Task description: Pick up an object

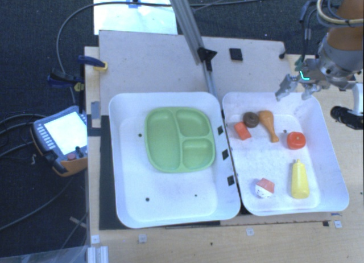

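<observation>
We see gripper [296, 88] over far edge of right bin [333, 159], fingers spread apart, nothing btwn them. Arm [344, 34] enters from upper right. Right bin contents: brown donut [251, 119] touching drumstick [268, 124]; orange-red block [243, 132] just below donut; tomato [296, 140] right of drumstick; yellow bottle [300, 179] nearer front; red-white piece [264, 188] left of bottle. All lie on bin floor, well apart from gripper. Left bin [133, 199] holds green divided tray [180, 139].
</observation>
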You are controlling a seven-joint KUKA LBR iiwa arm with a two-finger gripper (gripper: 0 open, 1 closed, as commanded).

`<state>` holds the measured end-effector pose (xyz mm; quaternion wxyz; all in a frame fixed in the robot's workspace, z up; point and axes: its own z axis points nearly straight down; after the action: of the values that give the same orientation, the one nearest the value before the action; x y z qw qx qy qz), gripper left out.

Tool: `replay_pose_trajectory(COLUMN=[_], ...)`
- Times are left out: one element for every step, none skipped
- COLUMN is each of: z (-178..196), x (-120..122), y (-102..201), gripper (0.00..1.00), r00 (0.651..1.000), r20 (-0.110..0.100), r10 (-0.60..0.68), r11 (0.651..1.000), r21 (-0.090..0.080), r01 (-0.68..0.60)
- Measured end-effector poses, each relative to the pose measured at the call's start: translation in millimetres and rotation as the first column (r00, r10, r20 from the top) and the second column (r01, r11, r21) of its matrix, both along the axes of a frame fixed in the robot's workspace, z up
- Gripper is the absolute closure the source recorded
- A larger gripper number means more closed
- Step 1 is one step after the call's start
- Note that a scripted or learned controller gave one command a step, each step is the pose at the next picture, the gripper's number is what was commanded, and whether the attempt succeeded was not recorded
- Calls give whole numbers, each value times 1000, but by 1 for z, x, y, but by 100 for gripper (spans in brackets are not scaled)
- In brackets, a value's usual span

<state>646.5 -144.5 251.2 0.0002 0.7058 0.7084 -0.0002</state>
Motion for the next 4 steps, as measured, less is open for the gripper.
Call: replay_pose_trajectory(z=[1,-49,-101,-145], x=[0,7,4,5], y=[0,8,18,25], gripper=[0,0,0,0], r00=[1000,1000,1000,1000], r20=[2,1,0,1], r10=[0,3,4,4], r11=[1000,1000,1000,1000], r21=[0,0,0,0], r01=[0,-3,-4,-4])
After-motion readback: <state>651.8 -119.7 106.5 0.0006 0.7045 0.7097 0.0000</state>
